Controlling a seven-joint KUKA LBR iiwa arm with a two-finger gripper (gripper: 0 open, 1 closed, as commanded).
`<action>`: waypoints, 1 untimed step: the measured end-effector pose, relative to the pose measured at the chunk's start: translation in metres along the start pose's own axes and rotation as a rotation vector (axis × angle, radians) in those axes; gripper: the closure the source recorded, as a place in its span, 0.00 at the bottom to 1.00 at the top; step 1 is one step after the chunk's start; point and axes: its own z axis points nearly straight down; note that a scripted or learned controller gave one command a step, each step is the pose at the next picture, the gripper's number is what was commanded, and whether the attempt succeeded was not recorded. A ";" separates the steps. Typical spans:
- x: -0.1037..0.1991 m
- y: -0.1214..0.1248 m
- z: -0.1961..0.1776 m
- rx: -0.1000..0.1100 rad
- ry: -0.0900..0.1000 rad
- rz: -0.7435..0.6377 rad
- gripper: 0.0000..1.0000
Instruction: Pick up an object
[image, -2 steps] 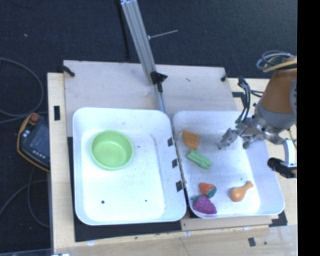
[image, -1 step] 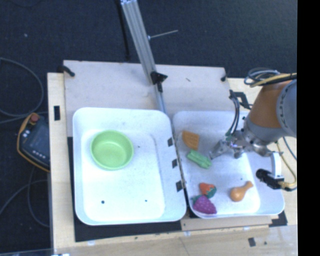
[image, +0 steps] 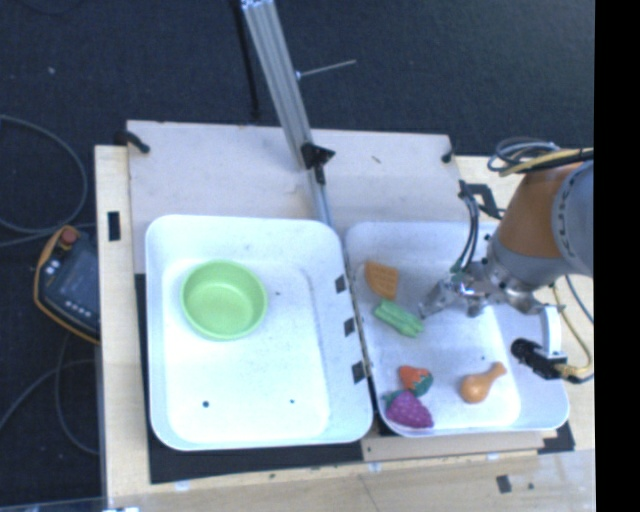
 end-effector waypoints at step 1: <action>-0.001 0.001 -0.011 -0.003 0.001 0.003 1.00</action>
